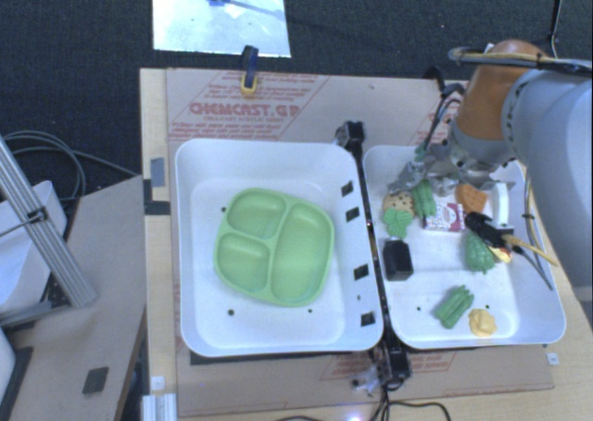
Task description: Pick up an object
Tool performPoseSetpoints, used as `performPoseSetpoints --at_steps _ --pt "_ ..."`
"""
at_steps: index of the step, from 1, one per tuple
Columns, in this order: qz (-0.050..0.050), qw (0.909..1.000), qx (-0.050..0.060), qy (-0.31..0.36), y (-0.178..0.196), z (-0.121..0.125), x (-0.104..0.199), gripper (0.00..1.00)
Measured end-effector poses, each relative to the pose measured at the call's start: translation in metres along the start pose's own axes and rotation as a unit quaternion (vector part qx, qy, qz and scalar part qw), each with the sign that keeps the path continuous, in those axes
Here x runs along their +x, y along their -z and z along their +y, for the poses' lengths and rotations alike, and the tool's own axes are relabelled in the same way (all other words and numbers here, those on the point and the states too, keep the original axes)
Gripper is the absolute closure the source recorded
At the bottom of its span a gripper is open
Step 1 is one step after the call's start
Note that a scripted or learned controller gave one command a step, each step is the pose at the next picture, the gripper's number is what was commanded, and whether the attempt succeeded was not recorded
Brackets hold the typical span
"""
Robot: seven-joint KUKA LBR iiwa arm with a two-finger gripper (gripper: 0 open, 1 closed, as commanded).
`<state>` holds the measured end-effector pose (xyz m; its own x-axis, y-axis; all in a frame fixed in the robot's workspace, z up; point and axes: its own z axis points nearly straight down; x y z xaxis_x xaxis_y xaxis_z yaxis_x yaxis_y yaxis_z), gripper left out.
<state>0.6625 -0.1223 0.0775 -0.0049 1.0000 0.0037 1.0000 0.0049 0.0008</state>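
Jaws [419,174] low over right bin [537,322]

Right bin [533,322] crowded with toys (far end especially); divided plate [275,245] fills left bin [199,224].

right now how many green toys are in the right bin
4: one at the end effector, one just below it, one mid-right, one near the front. The arm may hide more.

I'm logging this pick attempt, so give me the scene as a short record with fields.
arm: grey arm with orange band, reaching in from the right
gripper: over the right white bin, far end
near gripper: green toy, beige cracker-like piece
other items: black block, yellow lump
left white bin: green three-compartment plastic plate
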Motion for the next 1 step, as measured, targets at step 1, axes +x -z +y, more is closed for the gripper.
performPoseSetpoints --at_steps 1 --pt "-0.002 1.0000 -0.004 0.001 0.0197 0.0025 -0.0021 1.00"
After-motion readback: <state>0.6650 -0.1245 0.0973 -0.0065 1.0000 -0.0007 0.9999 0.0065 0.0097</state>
